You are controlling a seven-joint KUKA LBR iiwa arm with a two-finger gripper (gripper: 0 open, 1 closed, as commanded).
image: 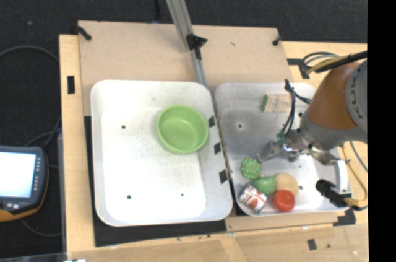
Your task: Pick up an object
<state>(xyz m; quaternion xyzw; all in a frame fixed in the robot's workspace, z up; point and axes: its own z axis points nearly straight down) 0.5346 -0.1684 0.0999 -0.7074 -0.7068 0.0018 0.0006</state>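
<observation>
Broccoli (250, 168) looks light, bumpy and probably soft; grip its crown. You cannot tell the pincer's (270, 152) opening.

No text, number or brand can be read anywhere. The red-and-white can (252, 197) in the right bin (247, 112) bears markings too small to make out. The lit screen (17, 175) at the left edge is a blank glare, and the sponge (275, 103) shows no lettering.
</observation>
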